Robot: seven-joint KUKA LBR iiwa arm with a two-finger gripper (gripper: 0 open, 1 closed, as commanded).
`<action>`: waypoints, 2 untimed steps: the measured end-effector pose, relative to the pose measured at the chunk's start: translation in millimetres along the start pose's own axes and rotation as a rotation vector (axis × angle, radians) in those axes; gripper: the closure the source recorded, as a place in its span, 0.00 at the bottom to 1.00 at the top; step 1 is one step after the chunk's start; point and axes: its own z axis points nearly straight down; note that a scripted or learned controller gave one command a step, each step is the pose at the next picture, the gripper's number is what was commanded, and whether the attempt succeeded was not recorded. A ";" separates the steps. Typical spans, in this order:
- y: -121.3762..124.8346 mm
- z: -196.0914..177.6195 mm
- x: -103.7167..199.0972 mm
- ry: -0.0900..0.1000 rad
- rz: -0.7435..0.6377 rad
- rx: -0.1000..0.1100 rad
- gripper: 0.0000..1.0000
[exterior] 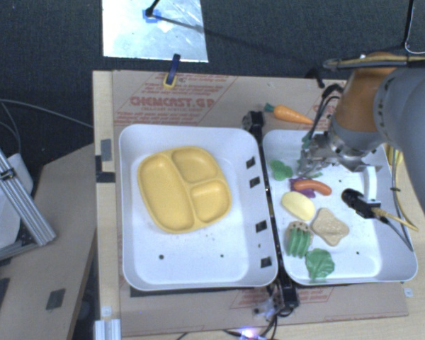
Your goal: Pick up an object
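Entry: my gripper point(310, 163) hangs just above the sausage point(311, 186), which lies lengthwise left to right; I cannot tell its grip state.

This is looking like a robotics lab or test room rather than a home or kitchen. A big grey robot arm point(404, 112) with an orange band is reaching in from the right over a plain wooden table point(103, 218). Two shallow white bins are sitting side by side on a sheet of printed cardboard point(173, 98); the left bin point(191, 268) is holding a yellow divided tray point(184, 188), and the right bin point(361, 264) is holding toy plastic food. Loose cables point(14, 112) are trailing across the dark carpet point(42, 41) at the far left, and a bare metal frame point(18, 204) is standing at the left.
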 end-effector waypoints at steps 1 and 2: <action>-11.4 -79.0 111.4 0.005 -0.013 -0.004 1.00; -1.3 -133.3 206.7 0.006 -0.013 -0.004 1.00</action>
